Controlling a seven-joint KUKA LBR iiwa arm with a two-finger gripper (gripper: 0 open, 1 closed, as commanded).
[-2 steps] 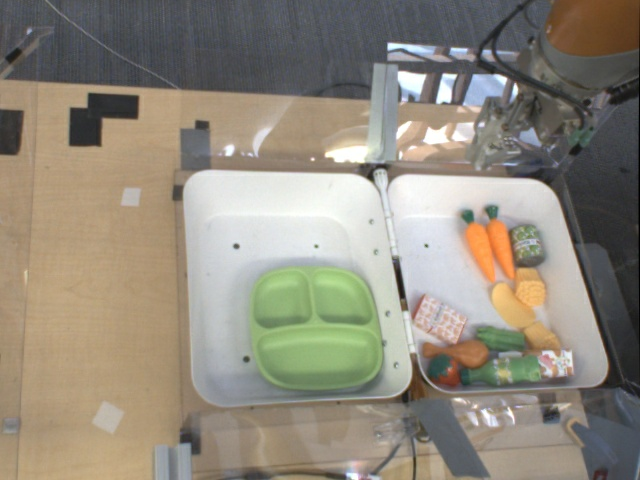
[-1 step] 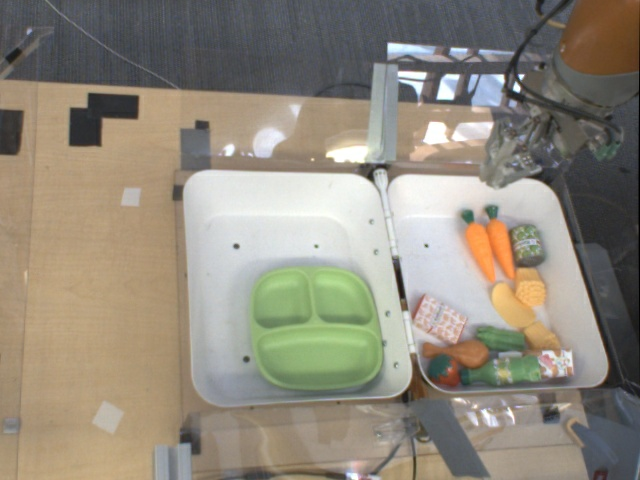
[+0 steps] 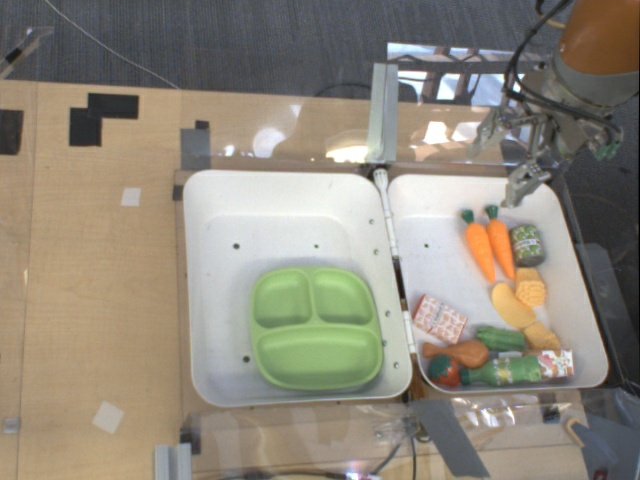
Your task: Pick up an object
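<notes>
The right bin (image 3: pixel 430 233) holds a heap of toy food. Two orange carrots (image 3: pixel 490 248) lie side by side near its far right, with a green patterned block (image 3: pixel 526 245) beside them. Below these sit a yellow corn piece (image 3: pixel 531 291) and a yellow oval piece (image 3: pixel 511 308). A red-and-white box (image 3: pixel 439 319), a brown drumstick (image 3: pixel 460 353) and a green bottle (image 3: pixel 520 369) lie along the near edge. My gripper (image 3: pixel 522 182) hangs over the bin's far right corner, just above and right of the carrot tops, with nothing seen in it.
In the left bin (image 3: pixel 215 268) lies a green divided plate (image 3: pixel 316 327), toward the near side. A metal divider (image 3: pixel 382 118) rises between the bins at the back. The far-left part of the right bin is bare white floor.
</notes>
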